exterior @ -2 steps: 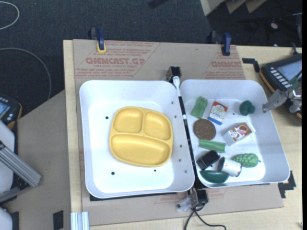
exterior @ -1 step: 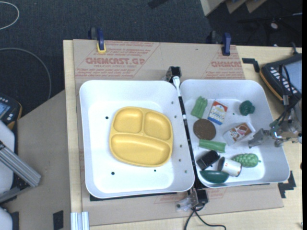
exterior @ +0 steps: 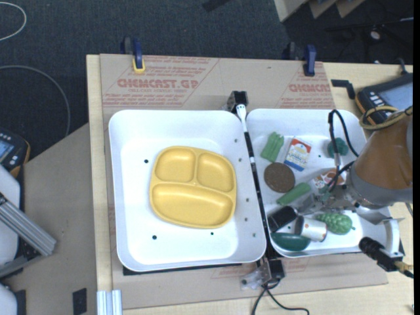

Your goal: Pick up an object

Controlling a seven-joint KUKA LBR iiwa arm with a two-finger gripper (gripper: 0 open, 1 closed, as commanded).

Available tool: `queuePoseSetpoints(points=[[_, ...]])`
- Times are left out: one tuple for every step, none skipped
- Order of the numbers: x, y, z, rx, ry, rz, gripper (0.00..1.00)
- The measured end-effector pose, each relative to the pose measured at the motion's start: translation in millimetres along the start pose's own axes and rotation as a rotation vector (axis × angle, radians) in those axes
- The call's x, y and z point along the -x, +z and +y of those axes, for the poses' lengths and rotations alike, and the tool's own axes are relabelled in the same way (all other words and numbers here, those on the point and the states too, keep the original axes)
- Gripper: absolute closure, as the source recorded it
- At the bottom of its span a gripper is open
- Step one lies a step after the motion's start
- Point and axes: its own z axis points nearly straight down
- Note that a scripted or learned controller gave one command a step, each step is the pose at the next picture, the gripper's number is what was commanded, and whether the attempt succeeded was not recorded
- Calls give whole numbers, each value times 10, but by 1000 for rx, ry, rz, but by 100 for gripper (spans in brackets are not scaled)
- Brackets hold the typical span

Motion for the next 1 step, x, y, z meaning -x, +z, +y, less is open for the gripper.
queuePoseSetpoints(points=[[-525, -2160, 33, 24, -3, -5, 0]])
